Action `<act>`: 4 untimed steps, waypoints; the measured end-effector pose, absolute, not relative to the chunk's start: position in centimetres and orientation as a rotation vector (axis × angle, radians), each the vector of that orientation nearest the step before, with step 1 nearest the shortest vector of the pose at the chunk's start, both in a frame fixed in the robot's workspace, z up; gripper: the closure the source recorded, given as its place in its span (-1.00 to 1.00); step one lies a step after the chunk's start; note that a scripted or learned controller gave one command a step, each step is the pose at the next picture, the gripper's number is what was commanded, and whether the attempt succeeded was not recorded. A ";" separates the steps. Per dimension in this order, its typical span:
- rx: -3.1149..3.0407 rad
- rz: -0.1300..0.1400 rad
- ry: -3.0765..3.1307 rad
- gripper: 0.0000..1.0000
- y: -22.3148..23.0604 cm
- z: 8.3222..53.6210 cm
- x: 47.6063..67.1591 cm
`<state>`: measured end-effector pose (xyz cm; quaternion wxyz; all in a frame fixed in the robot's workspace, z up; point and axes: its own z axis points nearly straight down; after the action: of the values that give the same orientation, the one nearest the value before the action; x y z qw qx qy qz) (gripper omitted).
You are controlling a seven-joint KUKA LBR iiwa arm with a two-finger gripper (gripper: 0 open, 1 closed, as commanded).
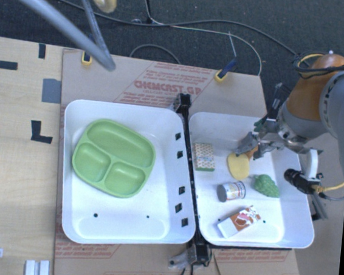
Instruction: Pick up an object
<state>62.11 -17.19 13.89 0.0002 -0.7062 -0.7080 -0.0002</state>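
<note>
The right bin [293, 238] holds a yellow rounded piece [238, 166], a small patterned box [204, 156], a small jar lying on its side [232, 191], a green lumpy toy [266, 185] and a red and white carton [240, 222]. My gripper [248, 147] hangs over the upper middle of this bin, its tip just above the yellow piece's top edge. Whether it touches the piece is not clear.
In the left bin [75, 218] lies a green divided tray [114, 157]. A black divider [183, 172] runs between the bins. Cables and a yellow clamp [225, 71] lie behind them. The arm's grey and orange body [313, 100] overhangs the right bin's far right corner.
</note>
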 end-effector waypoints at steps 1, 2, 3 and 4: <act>-2.220 0.001 -2.223 1.00 -17.8 18.3 61.8; -2.220 0.001 -2.224 1.00 -18.5 23.7 62.5; -2.212 0.003 -2.225 1.00 -13.3 23.2 62.8; -2.212 0.005 -2.224 1.00 -8.3 23.0 61.0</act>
<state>60.98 -8.27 23.04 0.0025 -0.7052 -0.7090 0.0015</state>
